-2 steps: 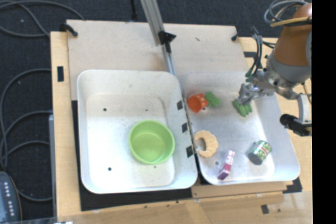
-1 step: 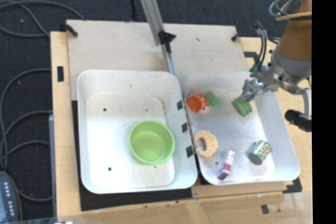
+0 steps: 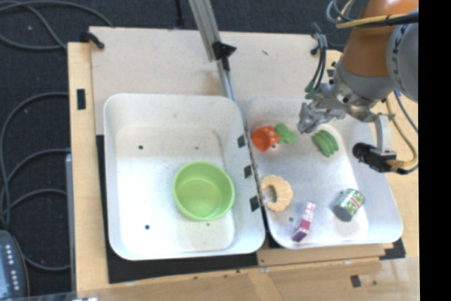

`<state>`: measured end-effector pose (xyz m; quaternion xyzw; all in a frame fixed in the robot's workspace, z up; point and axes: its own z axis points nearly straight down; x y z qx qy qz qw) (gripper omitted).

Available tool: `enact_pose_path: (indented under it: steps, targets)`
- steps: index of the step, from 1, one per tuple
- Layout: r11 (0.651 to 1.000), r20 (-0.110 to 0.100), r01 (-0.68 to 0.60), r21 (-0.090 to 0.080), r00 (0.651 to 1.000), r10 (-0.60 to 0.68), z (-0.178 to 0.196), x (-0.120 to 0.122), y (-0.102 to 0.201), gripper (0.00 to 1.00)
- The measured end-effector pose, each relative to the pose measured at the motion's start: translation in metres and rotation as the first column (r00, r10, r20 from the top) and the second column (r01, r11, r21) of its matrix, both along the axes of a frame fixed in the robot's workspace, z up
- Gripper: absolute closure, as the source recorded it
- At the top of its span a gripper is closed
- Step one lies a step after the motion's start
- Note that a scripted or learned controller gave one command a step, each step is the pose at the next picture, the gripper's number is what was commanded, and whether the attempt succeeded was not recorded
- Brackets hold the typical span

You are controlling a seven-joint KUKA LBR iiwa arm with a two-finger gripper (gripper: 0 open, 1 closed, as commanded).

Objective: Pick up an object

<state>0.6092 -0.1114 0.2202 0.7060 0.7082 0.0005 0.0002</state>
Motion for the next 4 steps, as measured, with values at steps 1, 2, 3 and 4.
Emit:
enact_pose_path:
  steps: [1, 2, 3, 4]
  targets:
    - [1.000, 0.002, -0.005, 0.001, 1.000, 0.005, 0.016, 0.014, 0.050, 1.00]
    - [1.000, 0.001, -0.004, 0.001, 1.000, 0.004, 0.022, 0.023, 0.094, 1.00]
    - [1.000, 0.002, -0.005, 0.001, 1.000, 0.005, 0.032, 0.037, 0.144, 1.00]
    - [1.000, -0.001, -0.001, -0.001, 1.000, 0.001, 0.015, 0.053, 0.192, 1.00]
